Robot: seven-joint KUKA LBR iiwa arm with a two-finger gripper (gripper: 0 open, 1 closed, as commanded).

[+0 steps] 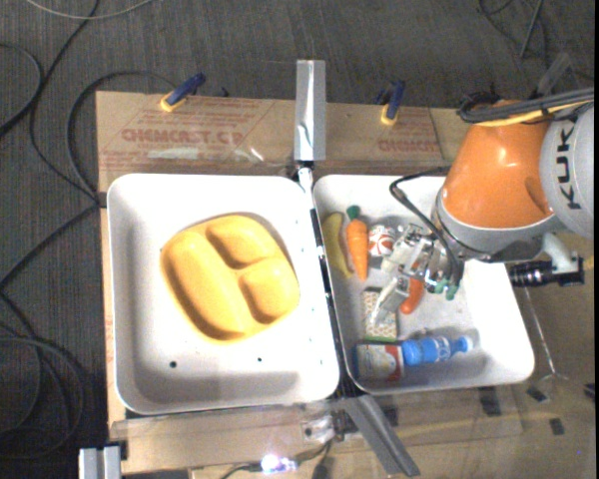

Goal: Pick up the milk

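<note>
Tool (411,267) just above milk (380,304).

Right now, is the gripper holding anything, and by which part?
Cannot be told. The gripper sits low in the right bin among small items near the carrot, but nothing is clearly seen in its grasp.

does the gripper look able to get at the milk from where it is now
Probably yes. The gripper hangs over the right bin, right above the milk. A carrot and a bottle lie close by, but nothing covers it.
</note>
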